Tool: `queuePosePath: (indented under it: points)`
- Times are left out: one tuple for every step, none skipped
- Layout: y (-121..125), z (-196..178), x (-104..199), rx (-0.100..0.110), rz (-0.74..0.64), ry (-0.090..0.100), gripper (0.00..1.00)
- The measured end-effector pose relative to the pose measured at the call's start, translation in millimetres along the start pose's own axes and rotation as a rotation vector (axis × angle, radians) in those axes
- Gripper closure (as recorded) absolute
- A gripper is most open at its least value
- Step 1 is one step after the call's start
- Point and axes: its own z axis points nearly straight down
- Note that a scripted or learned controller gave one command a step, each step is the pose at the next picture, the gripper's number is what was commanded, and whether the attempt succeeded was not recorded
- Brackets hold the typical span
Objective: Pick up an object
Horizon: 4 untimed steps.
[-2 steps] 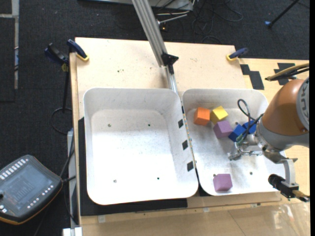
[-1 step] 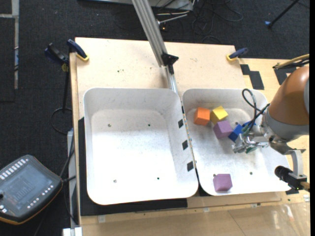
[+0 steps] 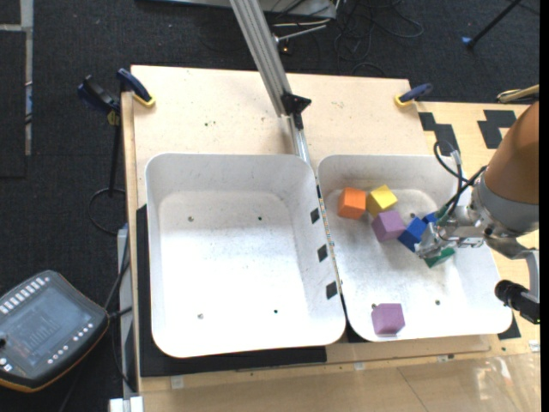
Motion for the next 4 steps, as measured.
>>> queuePosePath:
  points:
    - [-3, -61, -5, -0.002, 0.0, -0.001, 1.0]
    - [-2, -67, 46, 0.004, -0.005, 0.003, 1.0]
    - [1, -51, 100, 0.006, -0.005, 0.004, 1.0]
    - [13, -45, 154, 0.006, -0.005, 0.003, 1.0]
